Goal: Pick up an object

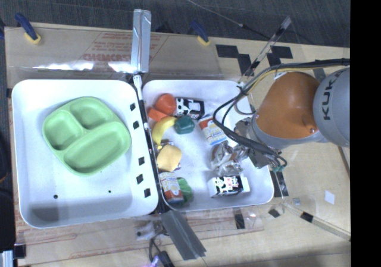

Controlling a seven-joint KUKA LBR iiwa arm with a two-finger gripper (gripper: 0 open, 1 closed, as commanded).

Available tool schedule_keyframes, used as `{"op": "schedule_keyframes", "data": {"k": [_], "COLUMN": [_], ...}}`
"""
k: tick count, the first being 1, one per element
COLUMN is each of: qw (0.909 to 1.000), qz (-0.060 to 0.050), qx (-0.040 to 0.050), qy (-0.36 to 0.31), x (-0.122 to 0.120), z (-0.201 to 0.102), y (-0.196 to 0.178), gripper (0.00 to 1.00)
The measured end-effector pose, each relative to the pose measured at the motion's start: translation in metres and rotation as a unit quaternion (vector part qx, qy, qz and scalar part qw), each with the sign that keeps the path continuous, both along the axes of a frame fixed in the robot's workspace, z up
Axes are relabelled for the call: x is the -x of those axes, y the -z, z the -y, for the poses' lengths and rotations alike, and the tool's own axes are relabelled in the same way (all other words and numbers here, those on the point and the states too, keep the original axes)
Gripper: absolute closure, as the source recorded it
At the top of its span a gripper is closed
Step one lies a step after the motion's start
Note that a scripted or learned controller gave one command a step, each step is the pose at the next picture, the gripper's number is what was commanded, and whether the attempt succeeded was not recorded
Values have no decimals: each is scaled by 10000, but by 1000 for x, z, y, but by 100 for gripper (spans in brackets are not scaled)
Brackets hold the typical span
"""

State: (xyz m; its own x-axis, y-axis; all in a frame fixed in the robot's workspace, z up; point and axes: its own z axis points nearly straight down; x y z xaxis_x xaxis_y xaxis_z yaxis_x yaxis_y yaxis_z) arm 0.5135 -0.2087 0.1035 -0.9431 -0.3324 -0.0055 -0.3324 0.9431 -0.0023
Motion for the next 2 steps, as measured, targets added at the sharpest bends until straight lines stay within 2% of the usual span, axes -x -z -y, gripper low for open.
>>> {"op": "schedule_keyframes", "data": {"k": [1, 2], "qw": [9991, 9828], "qz": [-13, -25], "qx": [-13, -13], "qy": [425, 1845], "x": [-47, -102], "z": [-67, -99], "y": [-33, 12], "gripper": [100, 100]}}
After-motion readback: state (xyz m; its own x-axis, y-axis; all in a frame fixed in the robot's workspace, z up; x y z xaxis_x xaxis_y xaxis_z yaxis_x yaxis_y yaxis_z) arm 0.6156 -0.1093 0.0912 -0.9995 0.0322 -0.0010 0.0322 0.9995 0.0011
